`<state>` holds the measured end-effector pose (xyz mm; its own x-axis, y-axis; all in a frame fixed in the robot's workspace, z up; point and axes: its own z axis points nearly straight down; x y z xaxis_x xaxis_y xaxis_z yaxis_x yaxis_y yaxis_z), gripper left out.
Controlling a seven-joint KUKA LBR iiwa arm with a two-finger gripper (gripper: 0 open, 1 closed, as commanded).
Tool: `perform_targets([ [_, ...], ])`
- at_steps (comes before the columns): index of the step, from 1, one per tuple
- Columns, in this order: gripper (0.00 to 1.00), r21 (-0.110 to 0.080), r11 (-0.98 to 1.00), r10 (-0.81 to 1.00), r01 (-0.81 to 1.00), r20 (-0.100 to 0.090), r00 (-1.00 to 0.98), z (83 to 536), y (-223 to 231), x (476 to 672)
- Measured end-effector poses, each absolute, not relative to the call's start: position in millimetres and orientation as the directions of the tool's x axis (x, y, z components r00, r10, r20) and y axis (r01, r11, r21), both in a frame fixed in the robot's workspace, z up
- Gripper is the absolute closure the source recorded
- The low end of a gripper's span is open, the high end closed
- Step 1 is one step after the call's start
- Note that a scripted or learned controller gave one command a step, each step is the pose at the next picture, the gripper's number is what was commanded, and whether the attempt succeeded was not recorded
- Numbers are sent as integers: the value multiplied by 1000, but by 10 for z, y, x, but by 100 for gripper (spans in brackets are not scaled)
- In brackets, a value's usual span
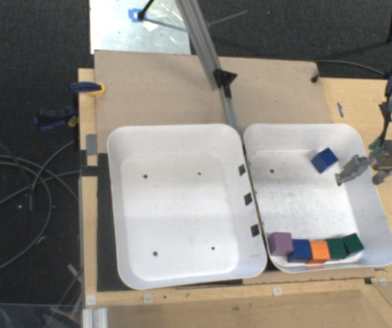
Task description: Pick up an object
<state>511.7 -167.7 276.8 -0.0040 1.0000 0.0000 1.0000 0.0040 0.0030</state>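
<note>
A plywood bench (182,87) carries two shallow white bins set side by side, their inner rims touching along a line of black clips, so that one bin can feed the other. The left bin (121,203) has nothing in it but four small dark marks on its floor. The right bin (367,203) holds all the work: every block lies here, within reach of the arm that comes in from the right. A grey pole (203,39) slants down across the bench top and ends at the seam between the bins; its purpose cannot be told from here. The gripper (360,168) hangs over the right bin's right rim, its grey tip aimed left toward the bin floor; whether its fingers are spread or closed cannot be told, and nothing is seen between them. Four blocks sit bunched against the near wall of the right bin, probably because the curved wall gathers whatever slides there: a purple block (280,242) at the left, then a blue one (300,250), an orange one (319,251), and a green one (346,245) at the right, each touching its neighbour. A lone blue block (324,160) lies apart near the far wall, tilted on the floor, just left of the gripper tip. Standing free, with room on every side, it looks the easiest pick, and the nearest.
</note>
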Motion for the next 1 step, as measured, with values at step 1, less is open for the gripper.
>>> perform_targets([
  [1,0,5,11,1000,1000,1,-11,2900,-1317,5385],
])
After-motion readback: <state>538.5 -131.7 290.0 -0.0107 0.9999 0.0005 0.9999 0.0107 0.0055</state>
